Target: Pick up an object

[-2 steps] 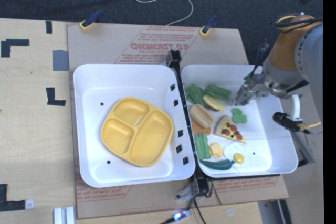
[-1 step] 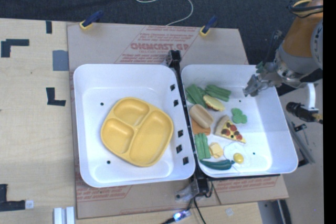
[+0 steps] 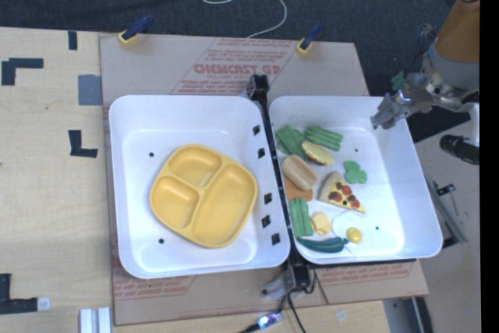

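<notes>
Toy food fills the right bin [image 3: 405, 191], and you have plenty to choose from: a pizza slice [image 3: 341, 192] near its middle, a bread roll [image 3: 298, 171] just at its 9 o'clock, green pods [image 3: 323, 137] toward 12, a small green sprig [image 3: 355, 171] at 2, and a fried egg [image 3: 350, 230] with a dark green cucumber [image 3: 321, 244] toward 6. At the bin's 1 o'clock corner you see the gripper [image 3: 386, 115] over the rim, touching none of them; whether its fingers are apart or together cannot be told. In the left bin [image 3: 129, 191] lies a yellow divided plate [image 3: 203, 196].
</notes>
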Robot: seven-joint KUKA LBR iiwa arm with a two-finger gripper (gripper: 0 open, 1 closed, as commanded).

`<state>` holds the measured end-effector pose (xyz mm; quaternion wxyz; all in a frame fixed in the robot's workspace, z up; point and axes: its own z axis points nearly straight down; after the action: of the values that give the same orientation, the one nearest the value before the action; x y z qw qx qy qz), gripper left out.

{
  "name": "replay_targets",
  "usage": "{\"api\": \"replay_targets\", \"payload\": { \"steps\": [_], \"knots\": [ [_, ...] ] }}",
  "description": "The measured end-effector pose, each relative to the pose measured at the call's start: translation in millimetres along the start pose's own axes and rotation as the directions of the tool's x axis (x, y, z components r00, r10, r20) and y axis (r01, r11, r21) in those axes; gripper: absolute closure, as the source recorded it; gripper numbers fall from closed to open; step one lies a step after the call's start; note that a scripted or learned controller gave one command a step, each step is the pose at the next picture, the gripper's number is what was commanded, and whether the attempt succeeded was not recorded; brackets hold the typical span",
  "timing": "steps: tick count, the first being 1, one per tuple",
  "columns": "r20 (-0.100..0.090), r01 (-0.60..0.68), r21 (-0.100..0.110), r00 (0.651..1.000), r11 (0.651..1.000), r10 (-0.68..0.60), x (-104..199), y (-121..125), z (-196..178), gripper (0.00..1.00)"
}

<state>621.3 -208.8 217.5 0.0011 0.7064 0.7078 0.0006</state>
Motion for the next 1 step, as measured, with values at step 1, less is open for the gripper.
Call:
{"api": "replay_targets", "payload": {
  "steps": [1],
  "knots": [
    [-0.001,-0.001,0.002,1.000,1.000,0.001,0.8,0.5,-7.0,1.00]
  ]
}}
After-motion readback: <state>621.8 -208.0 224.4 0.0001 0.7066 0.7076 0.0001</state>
